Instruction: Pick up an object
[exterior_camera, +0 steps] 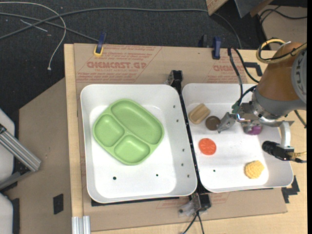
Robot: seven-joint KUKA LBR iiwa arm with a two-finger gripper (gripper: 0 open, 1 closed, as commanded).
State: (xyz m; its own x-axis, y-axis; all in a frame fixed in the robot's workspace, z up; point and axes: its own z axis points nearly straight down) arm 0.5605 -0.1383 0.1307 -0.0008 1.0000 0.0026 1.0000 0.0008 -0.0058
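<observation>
The arm [282, 82] reached in from the right over the right bin [229, 179], its gripper [227, 123] low above the bin floor just right of a small brown round piece [212, 123]. Whether the hand was wide or narrow could not be told, and nothing showed between its tips.

Just left of the brown piece, toward the far left part of that bin, lay a tan block [199, 113], tilted. Nearer, an orange-red disc [208, 146] sat apart from both. A yellow knobbly ball [254, 169] rested near the bin's near right corner, and a purple object [253, 128] was partly hidden under the wrist (its shape could not be made out).

The left bin [146, 179] held a green divided plate [128, 131] with three compartments, turned at a slant, lying toward the far side of that bin.
</observation>
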